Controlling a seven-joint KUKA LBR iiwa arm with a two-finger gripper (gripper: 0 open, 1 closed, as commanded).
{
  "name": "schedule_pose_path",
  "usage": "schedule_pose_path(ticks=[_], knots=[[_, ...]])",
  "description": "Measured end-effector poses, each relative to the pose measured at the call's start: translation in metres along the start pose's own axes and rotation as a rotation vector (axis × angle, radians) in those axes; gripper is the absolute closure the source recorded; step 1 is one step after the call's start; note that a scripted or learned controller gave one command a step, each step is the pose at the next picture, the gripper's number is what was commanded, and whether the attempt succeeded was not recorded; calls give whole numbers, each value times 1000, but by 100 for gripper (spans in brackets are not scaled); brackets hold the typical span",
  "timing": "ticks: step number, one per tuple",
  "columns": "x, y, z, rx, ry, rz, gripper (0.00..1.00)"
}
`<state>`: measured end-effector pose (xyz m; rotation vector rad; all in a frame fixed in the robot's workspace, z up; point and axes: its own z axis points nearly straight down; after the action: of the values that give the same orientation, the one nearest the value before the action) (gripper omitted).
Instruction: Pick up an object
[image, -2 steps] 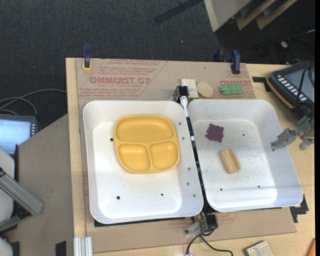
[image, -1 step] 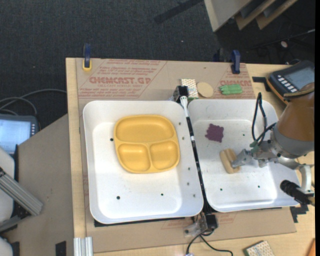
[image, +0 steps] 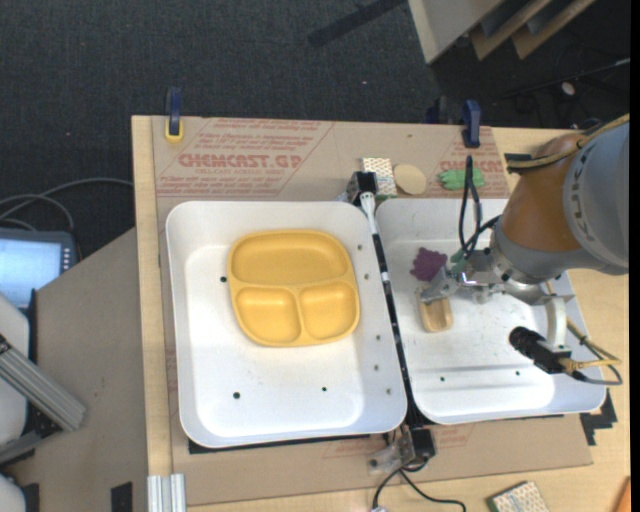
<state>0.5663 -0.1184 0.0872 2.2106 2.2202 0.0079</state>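
Fig.: slanted view from above, both bins.

(a) I see the arm (image: 560, 210) come in from 3 o'clock, grey w/ an orange band, over the right bin (image: 480, 400).

(b) The gripper (image: 441, 291) sits low in the left half of that bin, approx. mid-height. I cannot tell from this angle whether it is wide, narrow or holding sth.

(c) Pick candidates, both in the right bin. The tan block (image: 436, 317) lies on the bin floor just at 6 o'clock of the gripper; I can't tell if they touch. The purple lump (image: 428, 264) lies near the gripper at 11 o'clock, apart from the tan block.

(d) The left bin (image: 200, 350) holds a yellow plate (image: 295, 285) w/ three compartments, flat, slightly toward 12 o'clock of the bin's centre.

(e) Both bins rest on a cardboard sheet (image: 250, 155) w/ red print. On it, at 12 o'clock of the right bin and outside it, are a beige round item (image: 410, 179) and, at its 3 o'clock, a green item (image: 460, 180); both too small to identify.

(f) Blue clamps pin the sheet's far edge: one (image: 175, 125) at the left corner, one (image: 470, 118) above the green item.
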Motion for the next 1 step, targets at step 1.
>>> schedule_pose_path(ticks=[1], knots=[[14, 61, 0, -2, 0, 1, 0]])
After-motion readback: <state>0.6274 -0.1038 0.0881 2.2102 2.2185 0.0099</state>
